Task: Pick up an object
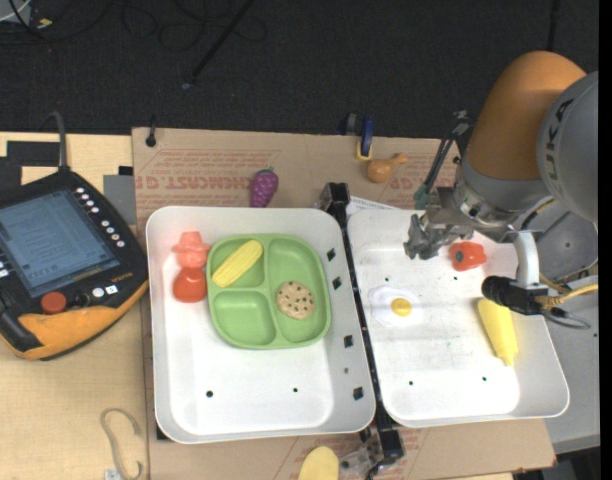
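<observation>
My gripper (422, 242) hangs over the back of the right bin (466, 393), low above its floor. Just to its right lies a small red toy vegetable (468, 256), close to the gripper but apart from it. A toy fried egg (399, 306) lies on the bin floor a little in front of the gripper. Near the bin's right wall lies a yellow toy banana (499, 330). Nothing shows in the gripper's grasp.
The left bin (246, 398) holds a green divided plate (248, 320) with a corn cob (235, 261) and a cookie (296, 299), and a red and pink toy (190, 266) beside it. Purple grapes (264, 186) and an orange toy (384, 167) lie behind the bins. A control pendant (56, 258) sits at the left.
</observation>
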You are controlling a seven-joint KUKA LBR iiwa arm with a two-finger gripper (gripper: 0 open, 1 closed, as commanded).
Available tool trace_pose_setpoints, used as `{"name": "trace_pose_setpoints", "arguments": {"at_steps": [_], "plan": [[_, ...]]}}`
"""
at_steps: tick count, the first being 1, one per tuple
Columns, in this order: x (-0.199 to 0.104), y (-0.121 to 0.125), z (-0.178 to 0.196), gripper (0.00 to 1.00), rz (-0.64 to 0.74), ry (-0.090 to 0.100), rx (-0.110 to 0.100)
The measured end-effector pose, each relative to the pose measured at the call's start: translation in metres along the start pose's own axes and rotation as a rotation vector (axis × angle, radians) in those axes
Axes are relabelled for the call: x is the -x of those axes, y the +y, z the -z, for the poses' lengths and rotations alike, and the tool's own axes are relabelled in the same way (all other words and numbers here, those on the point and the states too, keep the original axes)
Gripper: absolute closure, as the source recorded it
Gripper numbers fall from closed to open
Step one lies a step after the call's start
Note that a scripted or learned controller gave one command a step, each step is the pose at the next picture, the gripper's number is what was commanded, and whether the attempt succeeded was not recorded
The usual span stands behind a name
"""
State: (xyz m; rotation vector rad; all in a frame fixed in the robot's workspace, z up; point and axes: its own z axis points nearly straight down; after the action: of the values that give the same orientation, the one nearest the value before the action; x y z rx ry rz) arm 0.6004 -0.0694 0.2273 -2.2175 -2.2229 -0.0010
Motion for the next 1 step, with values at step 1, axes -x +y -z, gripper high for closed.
{"name": "trace_pose_setpoints", "arguments": {"at_steps": [1], "plan": [[-0.0017, 0.0052, -0.0089, 1.0, -0.003, -0.001, -0.002]]}}
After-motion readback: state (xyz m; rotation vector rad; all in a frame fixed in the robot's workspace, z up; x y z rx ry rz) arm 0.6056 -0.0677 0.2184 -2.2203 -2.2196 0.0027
